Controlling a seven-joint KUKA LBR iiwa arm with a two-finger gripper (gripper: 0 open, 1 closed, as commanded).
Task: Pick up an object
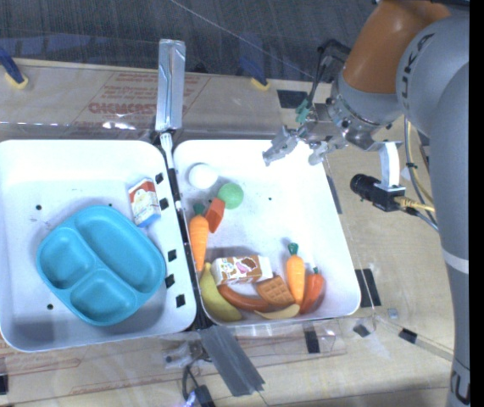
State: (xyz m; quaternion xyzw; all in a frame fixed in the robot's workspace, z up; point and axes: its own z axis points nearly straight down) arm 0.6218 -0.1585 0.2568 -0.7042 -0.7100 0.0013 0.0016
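Observation:
My gripper [297, 147] hangs above the far right part of the right bin [335, 219], its two fingers spread apart with nothing between them. Below it in that bin lie a white egg [201, 175], a green ball [230, 195], a long carrot [198, 240], a small red piece [216, 214], a snack packet [242, 270], a banana [218, 302], a sausage [243, 298], a cracker [274, 290] and two more carrots [296, 275]. All of them sit to the left of and nearer the camera than the gripper.
The left bin [13, 168] holds a blue divided plate [100, 264] and a small carton [143, 202]. A metal post [170, 83] rises at the far end of the divider between the bins. The arm's grey body [432, 100] fills the right side.

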